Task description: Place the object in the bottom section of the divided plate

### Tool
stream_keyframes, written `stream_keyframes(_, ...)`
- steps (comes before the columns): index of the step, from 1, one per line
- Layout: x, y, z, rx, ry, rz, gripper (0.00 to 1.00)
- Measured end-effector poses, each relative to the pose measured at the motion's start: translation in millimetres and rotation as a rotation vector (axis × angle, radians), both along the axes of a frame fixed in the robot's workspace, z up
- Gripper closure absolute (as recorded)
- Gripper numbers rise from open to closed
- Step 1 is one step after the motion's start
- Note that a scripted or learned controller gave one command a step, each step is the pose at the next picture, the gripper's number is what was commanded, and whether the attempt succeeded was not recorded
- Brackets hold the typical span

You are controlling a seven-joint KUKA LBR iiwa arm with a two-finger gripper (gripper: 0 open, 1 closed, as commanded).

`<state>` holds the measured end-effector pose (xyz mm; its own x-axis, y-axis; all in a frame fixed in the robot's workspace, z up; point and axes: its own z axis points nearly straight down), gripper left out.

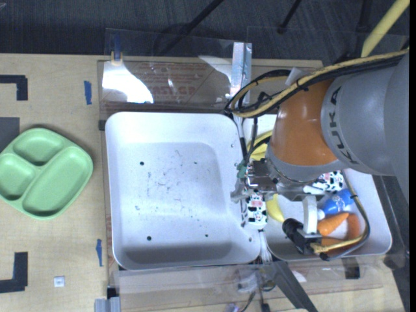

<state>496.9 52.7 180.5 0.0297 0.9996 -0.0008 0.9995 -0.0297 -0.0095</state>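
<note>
Cow toy [257,210] — just below gripper [252,186].

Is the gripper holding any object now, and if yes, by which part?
It cannot be told: the arm covers the gripper above the right bin.

I note the divided plate [44,173], pale green with three sections, lying flat on the desk well left of both bins. A small black-and-white cow toy [256,210] sits at the divide between the bins, below the arm's wrist.
</note>
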Motion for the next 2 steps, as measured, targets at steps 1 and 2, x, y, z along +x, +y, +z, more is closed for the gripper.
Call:
stream_keyframes(1,79,28,19,-0.006,-0.002,-0.414,1.0)
stream_keyframes(2,18,24,1,-0.01,0.003,-0.815,1.0)
